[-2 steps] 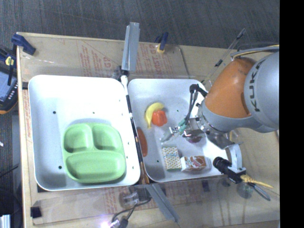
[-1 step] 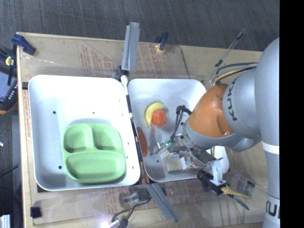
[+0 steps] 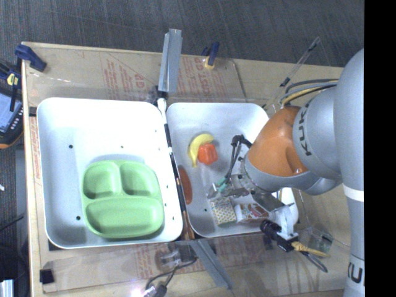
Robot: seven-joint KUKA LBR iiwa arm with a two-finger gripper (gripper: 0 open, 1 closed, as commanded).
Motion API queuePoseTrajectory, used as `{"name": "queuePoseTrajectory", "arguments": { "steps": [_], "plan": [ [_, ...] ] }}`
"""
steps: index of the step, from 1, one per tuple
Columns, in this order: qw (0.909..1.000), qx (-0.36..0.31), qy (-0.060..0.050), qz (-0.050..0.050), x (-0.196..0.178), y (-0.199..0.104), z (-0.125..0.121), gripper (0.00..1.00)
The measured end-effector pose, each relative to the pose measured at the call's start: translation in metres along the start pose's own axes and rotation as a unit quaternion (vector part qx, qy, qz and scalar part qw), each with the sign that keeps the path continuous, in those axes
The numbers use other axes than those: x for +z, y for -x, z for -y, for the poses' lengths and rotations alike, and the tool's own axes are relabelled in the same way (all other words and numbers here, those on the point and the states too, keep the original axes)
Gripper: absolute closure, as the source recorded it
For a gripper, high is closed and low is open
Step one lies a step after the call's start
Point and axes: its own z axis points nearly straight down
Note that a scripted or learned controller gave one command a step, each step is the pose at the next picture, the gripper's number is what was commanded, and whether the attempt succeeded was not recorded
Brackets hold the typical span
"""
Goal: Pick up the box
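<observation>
Box [image 3: 224, 212]: lies flat in the right bin [image 3: 247, 113], near that bin's front wall; patterned top, pale, speckled; a second printed piece [image 3: 250, 212] touching it on the right.

Gripper [image 3: 226, 187]: hangs over the right bin, just above and behind the box in the view; metal parts and cables crowd the tip.

Fingers: too cluttered to tell whether open or closed; box not seen between them, lying just in front of the tip.

Arm [image 3: 322, 141]: reaches in from the right; orange band [image 3: 278, 147] over the right bin's far right part, grey links beyond.

Banana [image 3: 198, 146]: yellow, curved, mid-bin in the right bin, behind the gripper.

Red fruit [image 3: 208, 154]: orange-red, touching the banana's right side.

Red thing [image 3: 184, 185]: dark red, oval, against the right bin's left wall, left of the box; kind unclear.

Left bin [image 3: 62, 122]: white, beside the right bin, walls touching along the middle.

Tray [image 3: 122, 198]: green, three compartments, in the left bin's front half, well apart from the box.

Surface [image 3: 111, 67]: brown board under both bins; blue clamps [image 3: 210, 54] at the back edge, metal bar [image 3: 169, 60] between the bins at the back.
</observation>
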Motion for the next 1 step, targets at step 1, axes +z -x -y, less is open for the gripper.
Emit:
{"name": "queuePoseTrajectory", "arguments": {
  "steps": [1],
  "plan": [
    [1.0000, -0.003, -0.001, 0.000, -0.0092, 0.0000, -0.0003, 1.00]
  ]
}}
